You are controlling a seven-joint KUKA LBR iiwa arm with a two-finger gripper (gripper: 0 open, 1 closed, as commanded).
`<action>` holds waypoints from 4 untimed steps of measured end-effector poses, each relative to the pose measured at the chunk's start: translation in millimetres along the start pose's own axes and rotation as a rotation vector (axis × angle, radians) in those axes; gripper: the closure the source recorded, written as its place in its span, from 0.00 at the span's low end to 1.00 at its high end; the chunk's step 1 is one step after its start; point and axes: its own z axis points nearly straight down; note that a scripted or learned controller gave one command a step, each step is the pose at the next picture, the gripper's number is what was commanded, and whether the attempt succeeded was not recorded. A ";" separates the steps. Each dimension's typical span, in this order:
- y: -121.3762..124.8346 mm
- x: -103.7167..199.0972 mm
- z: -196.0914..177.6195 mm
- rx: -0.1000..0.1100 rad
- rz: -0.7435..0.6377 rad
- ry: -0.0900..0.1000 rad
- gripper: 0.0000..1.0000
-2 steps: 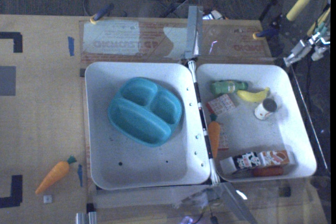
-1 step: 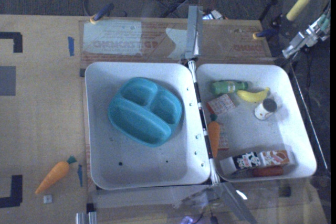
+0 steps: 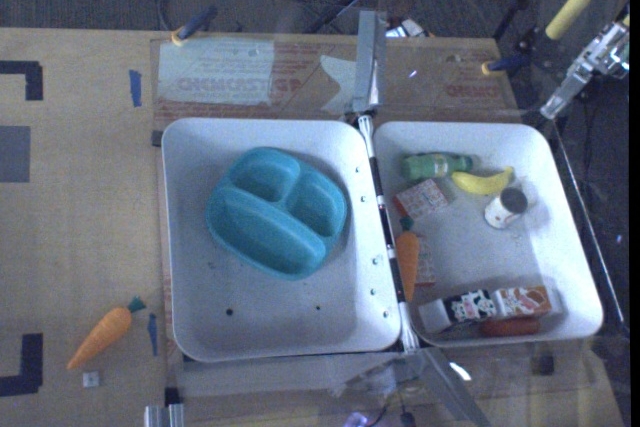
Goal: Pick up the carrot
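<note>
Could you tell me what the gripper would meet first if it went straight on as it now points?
Probably the banana in the right bin: the gripper slants down-left towards it. Depth is unclear, so it might meet the bin floor first.

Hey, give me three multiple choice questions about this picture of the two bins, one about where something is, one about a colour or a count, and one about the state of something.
1. Where does the blue divided tray lie?
A. in the left bin
B. in the right bin
C. on the bench outside the bins

2. How many carrots are there?
A. one
B. two
C. four

3. How does the green bottle rest?
A. standing upright
B. lying on its side
C. hanging from the gripper

Answers: 1 A, the tray sits on the floor of the left bin. 2 B, one carrot lies in the right bin by the divider, and another carrot lies on the bench. 3 B, the bottle lies flat beside the banana.
</note>
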 end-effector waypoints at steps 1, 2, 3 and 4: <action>-3.1 2.4 -15.0 -0.002 -0.381 -0.002 0.00; -12.4 11.9 -38.2 -0.002 -0.602 -0.002 0.00; -22.1 21.7 -49.2 -0.002 -0.923 0.002 0.00; -2.6 21.6 -43.0 -0.004 -1.219 -0.002 0.00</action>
